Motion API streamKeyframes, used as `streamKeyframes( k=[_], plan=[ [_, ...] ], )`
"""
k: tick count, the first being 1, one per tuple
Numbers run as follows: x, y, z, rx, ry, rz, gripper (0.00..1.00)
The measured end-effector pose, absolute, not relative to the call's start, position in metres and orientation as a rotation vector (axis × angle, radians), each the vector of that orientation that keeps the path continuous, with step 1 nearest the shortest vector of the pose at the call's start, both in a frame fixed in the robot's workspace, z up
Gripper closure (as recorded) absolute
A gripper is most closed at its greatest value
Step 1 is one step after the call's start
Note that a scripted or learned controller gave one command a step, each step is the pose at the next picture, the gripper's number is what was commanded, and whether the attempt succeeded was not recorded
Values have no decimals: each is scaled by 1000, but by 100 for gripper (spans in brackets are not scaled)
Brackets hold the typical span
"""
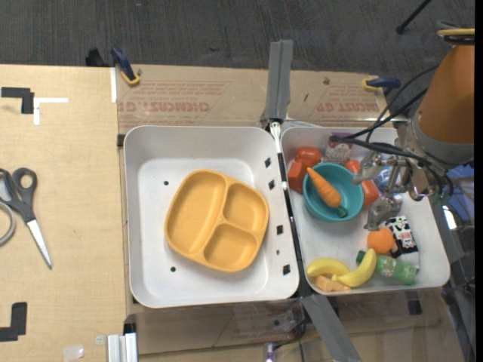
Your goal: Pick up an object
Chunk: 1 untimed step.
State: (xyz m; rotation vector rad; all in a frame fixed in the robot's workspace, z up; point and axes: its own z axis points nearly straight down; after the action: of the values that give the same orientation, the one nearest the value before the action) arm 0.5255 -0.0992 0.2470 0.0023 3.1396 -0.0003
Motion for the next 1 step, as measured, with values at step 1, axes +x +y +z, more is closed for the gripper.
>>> streamKeyframes(
  k=[1],
  plan=[
    [535,-94,93,108,3136,-1,0]
  ],
)
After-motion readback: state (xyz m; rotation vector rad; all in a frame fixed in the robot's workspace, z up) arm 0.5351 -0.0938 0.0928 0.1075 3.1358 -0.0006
